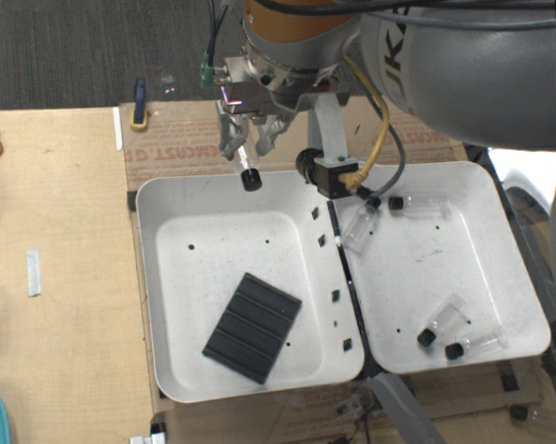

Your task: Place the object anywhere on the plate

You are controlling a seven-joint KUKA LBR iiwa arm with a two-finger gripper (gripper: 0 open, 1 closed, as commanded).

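A black ridged rectangular plate (253, 327) lies flat at a slant in the left bin (170, 298), near its front. My gripper (245, 153) hangs over the back rim of that bin, well above and behind the plate. A small clear vial with a black cap (250, 178) hangs cap down between its fingers, and the gripper is shut on it. The cap sits just over the bin's back edge.
The right bin (505, 249) holds several more clear vials with black caps: two near the back left (361, 223) (396, 203) and two at the front (441, 321) (473, 345). A blue clamp (139, 98) stands behind the left bin. The arm's body covers the back right.
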